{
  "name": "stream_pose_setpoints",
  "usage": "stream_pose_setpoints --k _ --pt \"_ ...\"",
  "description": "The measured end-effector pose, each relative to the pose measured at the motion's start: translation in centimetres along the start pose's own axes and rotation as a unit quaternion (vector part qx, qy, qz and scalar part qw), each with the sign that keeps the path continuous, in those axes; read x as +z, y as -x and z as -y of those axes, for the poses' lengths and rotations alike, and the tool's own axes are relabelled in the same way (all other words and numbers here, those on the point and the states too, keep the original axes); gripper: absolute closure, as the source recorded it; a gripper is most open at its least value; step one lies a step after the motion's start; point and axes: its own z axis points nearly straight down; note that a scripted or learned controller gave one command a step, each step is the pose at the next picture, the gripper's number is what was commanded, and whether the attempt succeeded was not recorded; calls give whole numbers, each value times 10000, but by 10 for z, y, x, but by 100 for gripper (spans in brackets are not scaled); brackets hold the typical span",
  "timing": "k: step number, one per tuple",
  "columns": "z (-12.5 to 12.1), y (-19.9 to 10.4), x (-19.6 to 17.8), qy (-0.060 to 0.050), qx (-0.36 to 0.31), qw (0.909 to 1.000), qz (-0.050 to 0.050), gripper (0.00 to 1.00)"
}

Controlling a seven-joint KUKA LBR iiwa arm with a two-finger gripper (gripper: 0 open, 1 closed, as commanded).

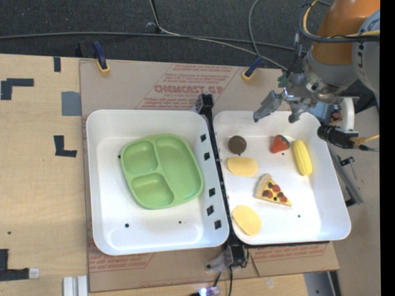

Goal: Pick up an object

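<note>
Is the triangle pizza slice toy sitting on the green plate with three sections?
No, the pizza slice toy lies in the right white bin, while the green plate sits in the left one.

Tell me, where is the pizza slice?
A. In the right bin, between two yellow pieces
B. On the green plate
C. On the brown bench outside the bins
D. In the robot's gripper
A. The pizza slice lies on the floor of the right bin, with one yellow piece up-left of it and another yellow piece down-left.
</note>
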Motion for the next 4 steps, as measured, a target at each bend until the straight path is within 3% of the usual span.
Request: stream_pose_setpoints --k 1,3,4 --pt "2 -2 65 -28 -1 10000 -2 0" --pt "11 -9 155 -21 -1 10000 0 0" --pt "10 -9 142 -5 -8 10000 1 100"
